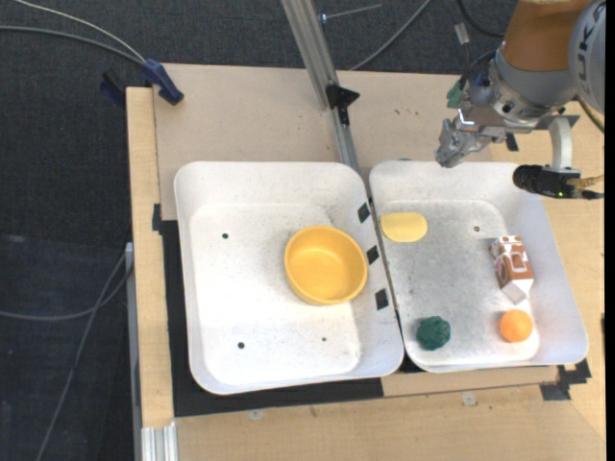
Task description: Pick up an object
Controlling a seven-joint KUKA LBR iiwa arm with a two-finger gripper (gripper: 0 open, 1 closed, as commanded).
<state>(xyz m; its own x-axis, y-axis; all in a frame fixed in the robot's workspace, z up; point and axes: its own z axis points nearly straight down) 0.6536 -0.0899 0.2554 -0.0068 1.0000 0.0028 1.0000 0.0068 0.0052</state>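
Gripper (454, 152) is parked upper right, finger state can't be told, and the small orange ball (516, 327) at lower right looks light, firm, roll-prone, best pinched across its middle.

The top edge is cutting off the big grey and orange robot arm (553, 27). Below it, the small grey metal gripper (452, 152) is looking too small to tell open from shut.
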